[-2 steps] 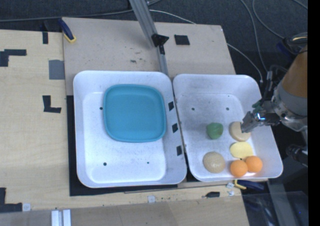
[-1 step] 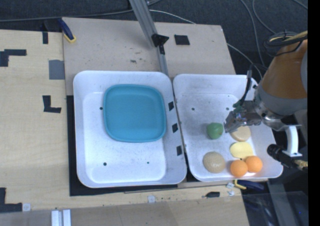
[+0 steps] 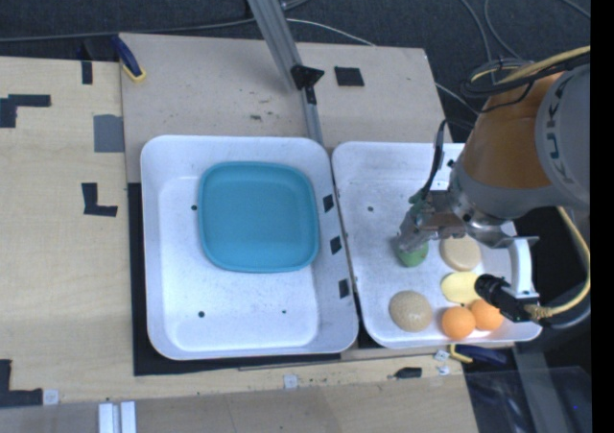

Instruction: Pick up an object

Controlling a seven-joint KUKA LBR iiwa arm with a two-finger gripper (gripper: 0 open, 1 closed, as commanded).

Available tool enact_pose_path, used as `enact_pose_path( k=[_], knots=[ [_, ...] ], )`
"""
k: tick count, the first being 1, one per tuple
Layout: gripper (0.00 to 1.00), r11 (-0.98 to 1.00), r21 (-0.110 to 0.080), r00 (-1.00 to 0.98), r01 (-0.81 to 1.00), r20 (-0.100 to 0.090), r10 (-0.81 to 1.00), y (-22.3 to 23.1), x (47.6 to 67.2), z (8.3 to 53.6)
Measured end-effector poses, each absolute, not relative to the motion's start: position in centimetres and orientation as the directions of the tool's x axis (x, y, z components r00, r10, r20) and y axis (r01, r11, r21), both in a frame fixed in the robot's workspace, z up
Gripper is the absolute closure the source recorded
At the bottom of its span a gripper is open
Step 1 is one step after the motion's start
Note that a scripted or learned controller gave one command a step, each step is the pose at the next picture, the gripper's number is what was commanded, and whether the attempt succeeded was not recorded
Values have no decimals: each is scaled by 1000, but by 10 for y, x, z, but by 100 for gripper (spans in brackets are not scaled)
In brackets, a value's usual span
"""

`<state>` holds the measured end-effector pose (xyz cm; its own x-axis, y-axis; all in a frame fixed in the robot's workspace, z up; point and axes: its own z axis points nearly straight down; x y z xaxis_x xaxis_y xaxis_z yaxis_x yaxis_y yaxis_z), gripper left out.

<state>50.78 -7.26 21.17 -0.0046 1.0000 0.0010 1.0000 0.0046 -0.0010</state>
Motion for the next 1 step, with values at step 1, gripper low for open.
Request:
enact_pose_path(
  k=[1],
  knots=[
    [100,5,-1,-5,1000,1,1000,-17,524,205]
  ],
)
